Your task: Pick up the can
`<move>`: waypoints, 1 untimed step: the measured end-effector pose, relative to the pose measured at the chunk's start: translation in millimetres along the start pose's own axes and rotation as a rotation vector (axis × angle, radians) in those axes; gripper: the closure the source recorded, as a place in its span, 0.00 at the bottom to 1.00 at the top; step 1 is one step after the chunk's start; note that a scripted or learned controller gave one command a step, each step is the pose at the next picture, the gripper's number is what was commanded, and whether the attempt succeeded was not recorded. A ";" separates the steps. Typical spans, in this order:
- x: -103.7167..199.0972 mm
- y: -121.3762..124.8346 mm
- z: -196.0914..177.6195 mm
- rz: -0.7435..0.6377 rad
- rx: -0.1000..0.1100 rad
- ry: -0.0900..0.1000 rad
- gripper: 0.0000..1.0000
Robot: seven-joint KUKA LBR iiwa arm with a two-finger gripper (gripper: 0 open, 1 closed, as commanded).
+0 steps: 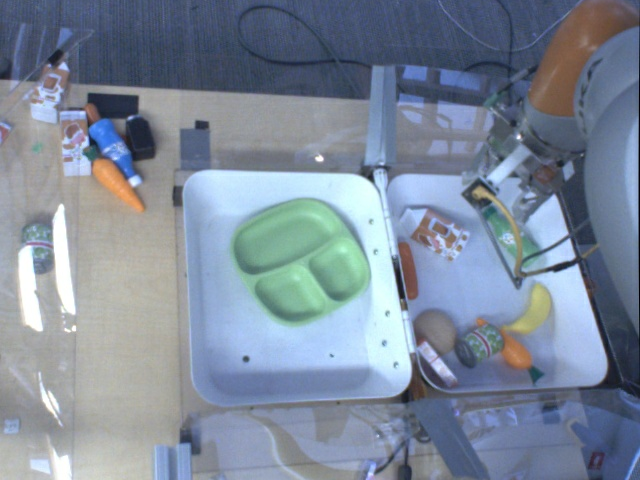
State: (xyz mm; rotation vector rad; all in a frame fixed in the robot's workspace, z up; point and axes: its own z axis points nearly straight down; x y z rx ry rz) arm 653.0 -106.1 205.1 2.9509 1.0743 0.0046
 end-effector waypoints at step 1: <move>9.3 -37.5 -87.0 0.097 -0.001 0.002 0.00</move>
